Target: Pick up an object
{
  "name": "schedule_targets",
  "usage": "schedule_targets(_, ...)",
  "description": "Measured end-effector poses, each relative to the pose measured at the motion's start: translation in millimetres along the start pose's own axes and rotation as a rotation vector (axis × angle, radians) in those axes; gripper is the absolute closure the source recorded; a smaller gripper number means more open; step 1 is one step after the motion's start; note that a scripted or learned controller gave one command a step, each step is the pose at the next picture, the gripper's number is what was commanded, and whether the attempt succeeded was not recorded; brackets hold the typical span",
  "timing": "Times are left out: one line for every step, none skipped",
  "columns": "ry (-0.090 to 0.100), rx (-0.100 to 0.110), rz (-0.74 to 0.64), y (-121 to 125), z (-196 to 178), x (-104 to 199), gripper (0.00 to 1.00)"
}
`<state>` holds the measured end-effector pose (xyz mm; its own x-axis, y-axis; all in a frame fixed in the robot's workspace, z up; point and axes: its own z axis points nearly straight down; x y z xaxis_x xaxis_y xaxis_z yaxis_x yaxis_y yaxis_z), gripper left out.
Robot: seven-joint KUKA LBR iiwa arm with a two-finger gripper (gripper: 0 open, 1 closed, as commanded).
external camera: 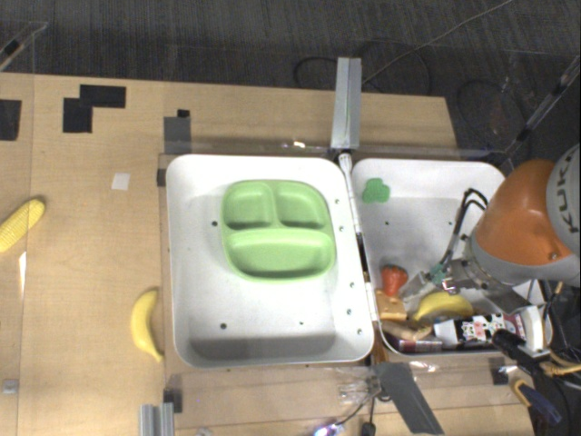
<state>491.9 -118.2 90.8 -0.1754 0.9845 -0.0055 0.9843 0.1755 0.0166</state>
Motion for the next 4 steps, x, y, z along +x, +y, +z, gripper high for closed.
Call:
schedule_targets(0.001, 0.003, -0.071, 41.7, 1.3, 12.0, 0.0)
schedule_targets(0.002, 0.003, -0.132, 95.7, 2.6, 4.4, 0.0)
schedule_targets(0.003, 0.006, -0.082, 143.6, 4.8, -17.2, 0.0)
schedule_targets(0.003, 0.009, -0.165, 171.1, 5.7, -11.5, 0.0)
